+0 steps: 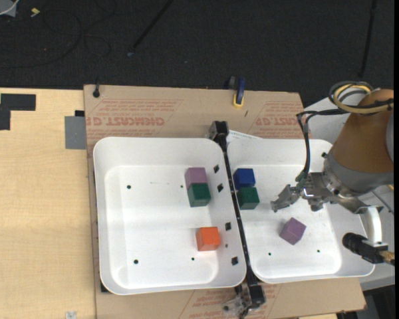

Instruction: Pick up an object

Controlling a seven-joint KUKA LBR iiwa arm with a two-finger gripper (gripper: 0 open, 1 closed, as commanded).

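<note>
Nearest the viewer, the purple cube sits tilted on the right bin floor, just below the gripper, whose fingers stand apart, holding nothing. Likely light, rigid, smooth: pinch opposite flat faces. White bins rest on cardboard; dark floor lies beyond.

The arm runs off the right edge and covers the right bin's far right corner, the hand is too small and dark to read, and the worktop is cut off left and below.
</note>
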